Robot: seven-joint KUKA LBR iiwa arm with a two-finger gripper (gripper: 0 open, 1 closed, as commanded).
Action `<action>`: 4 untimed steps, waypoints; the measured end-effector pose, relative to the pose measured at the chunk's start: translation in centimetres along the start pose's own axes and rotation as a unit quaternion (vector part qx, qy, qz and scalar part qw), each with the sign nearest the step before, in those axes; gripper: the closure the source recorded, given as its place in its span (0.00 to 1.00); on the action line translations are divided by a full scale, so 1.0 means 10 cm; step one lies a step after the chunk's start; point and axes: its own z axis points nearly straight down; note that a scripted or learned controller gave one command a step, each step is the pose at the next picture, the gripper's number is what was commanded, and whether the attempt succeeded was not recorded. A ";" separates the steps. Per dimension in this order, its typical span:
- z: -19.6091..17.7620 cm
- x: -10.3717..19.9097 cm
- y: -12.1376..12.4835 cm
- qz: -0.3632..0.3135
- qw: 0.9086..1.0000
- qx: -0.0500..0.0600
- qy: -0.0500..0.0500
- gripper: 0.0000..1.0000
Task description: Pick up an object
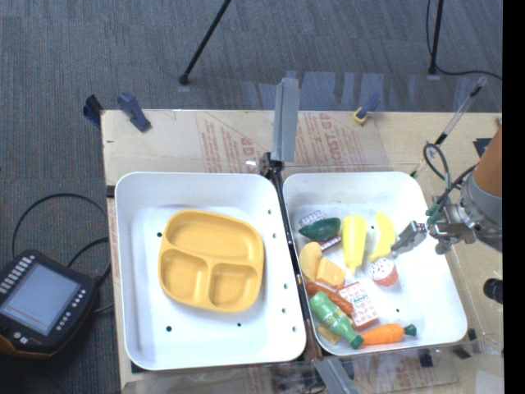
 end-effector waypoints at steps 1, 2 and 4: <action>1.29 -0.32 0.59 -0.199 0.980 0.001 0.001 0.00; 1.32 -0.30 0.64 -0.331 0.943 -0.002 -0.001 0.00; 1.21 0.00 1.11 -0.380 0.925 -0.005 -0.003 1.00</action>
